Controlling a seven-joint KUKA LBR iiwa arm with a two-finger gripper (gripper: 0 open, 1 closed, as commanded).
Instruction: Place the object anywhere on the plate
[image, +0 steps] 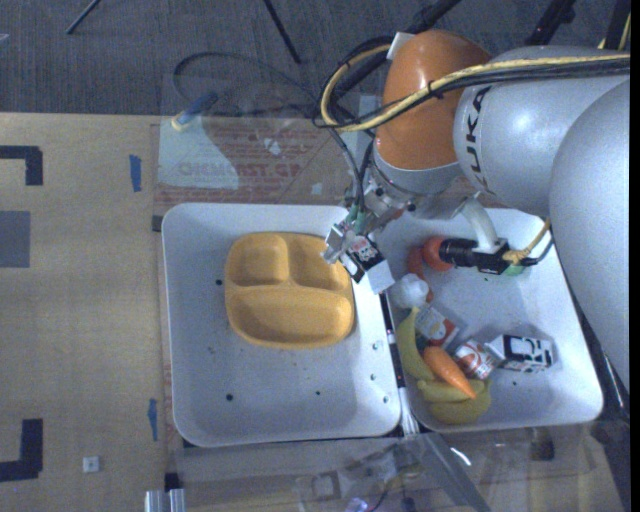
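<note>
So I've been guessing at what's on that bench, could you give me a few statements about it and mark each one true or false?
1. The yellow plate lies in the left bin. True.
2. The plate has a single undivided well. False: it has three compartments.
3. The banana lies in the right bin. True.
4. The carrot sits on the plate. False: it lies by the banana in the right bin.
5. The gripper hangs near the plate's right edge. True.

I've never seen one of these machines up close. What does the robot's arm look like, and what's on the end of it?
The arm is bulky and rounded, with smooth silver-grey shells and a glossy orange band above the wrist. Dark letters reading KUKA run down the grey shell. Yellow and black cables loop along its outside. At its end sits a small gripper of grey metal and black parts, far slimmer than the arm.
</note>
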